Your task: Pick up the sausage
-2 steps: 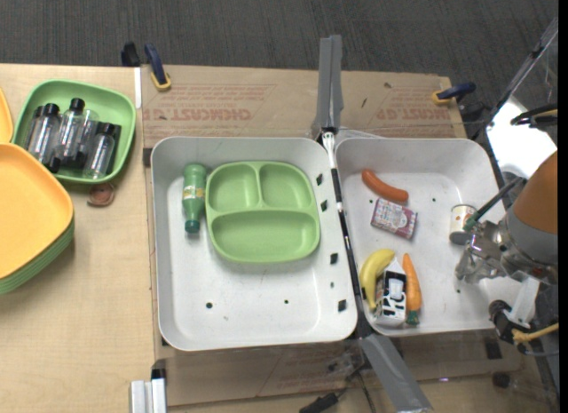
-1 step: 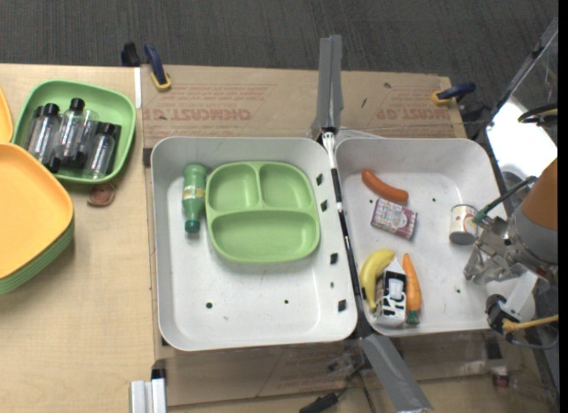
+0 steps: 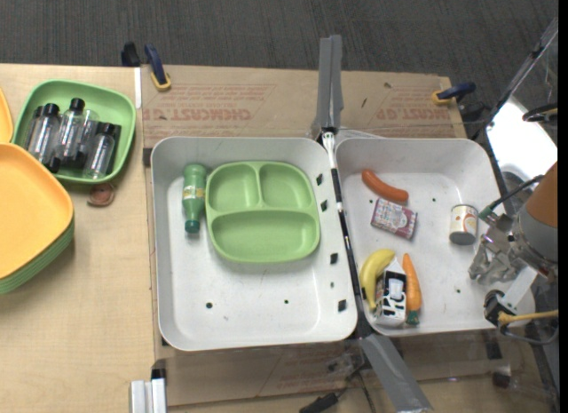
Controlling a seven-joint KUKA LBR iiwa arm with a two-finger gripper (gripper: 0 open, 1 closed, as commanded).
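in the right bin, sausage lies clear above a pink packet; end effector state unclear.

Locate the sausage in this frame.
The orange-red sausage lies in the right white bin, near its back-left corner, just above the small pink packet.

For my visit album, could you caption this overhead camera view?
Gripper poised at right bin's edge, away from sausage lying near pink packet.

Sausage lies apart from claw, seemingly.
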